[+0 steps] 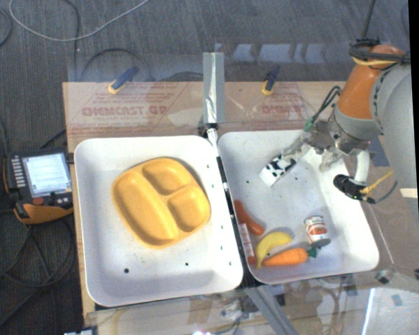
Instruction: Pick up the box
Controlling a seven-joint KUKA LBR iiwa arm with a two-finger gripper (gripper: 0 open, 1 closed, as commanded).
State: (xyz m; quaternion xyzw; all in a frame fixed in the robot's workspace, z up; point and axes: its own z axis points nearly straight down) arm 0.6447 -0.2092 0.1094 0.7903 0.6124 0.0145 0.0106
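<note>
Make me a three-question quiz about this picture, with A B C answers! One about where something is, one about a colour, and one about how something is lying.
1. Where is the yellow tray?
A. left bin
B. right bin
C. on the floor

2. What colour is the carrot?
A. blue
B. orange
C. white

3. How is the can placed?
A. inside the tray
B. on top of the box
C. on the right bin's floor beside the carrot

Answers:
1 A, the tray sits in the left bin.
2 B, it is orange with a green end.
3 C, it rests in the right bin, far from the box.
</note>
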